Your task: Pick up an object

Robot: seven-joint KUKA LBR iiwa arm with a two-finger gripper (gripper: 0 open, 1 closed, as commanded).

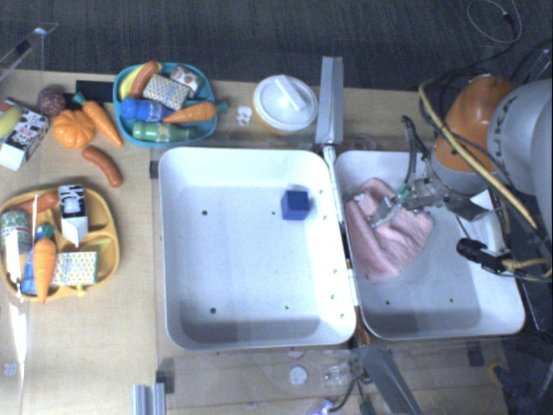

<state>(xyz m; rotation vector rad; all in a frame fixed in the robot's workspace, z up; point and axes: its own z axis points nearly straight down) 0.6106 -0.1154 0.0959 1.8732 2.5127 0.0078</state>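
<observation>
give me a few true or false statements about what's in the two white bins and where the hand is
1. A blue block lies in the left bin. True.
2. A pink cloth lies in the right bin. True.
3. The hand is over the left bin. False: it is over the right bin, at the pink cloth's upper edge.
4. The blue block touches the pink cloth. False: they are in separate bins, apart.
5. The pink cloth lies nearer the right bin's left wall than its right wall. True.
</observation>
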